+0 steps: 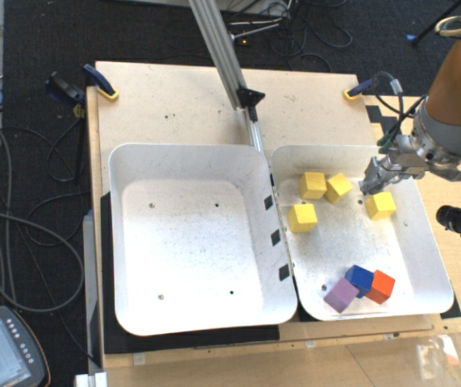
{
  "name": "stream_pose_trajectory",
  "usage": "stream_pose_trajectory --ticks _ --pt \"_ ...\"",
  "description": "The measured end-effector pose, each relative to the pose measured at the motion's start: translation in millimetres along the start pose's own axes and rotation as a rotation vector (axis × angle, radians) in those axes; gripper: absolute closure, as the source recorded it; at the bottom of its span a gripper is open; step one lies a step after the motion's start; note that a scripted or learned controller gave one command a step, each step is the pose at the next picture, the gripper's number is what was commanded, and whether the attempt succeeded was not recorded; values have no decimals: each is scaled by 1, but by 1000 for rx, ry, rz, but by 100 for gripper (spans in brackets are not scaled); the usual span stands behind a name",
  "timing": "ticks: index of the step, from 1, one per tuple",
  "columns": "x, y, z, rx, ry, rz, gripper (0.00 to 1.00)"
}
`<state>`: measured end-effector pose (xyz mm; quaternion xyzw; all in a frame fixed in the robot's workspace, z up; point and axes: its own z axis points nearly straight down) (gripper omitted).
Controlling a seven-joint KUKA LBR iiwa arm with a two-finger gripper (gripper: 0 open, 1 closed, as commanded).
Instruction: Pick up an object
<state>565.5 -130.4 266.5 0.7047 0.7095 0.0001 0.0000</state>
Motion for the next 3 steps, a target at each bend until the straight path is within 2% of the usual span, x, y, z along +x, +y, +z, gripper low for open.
stream_pose_trajectory --ticks 2,3 --pt "110 3 6 0 2 -2 100" --pt "160 -13 15 2 2 -1 100"
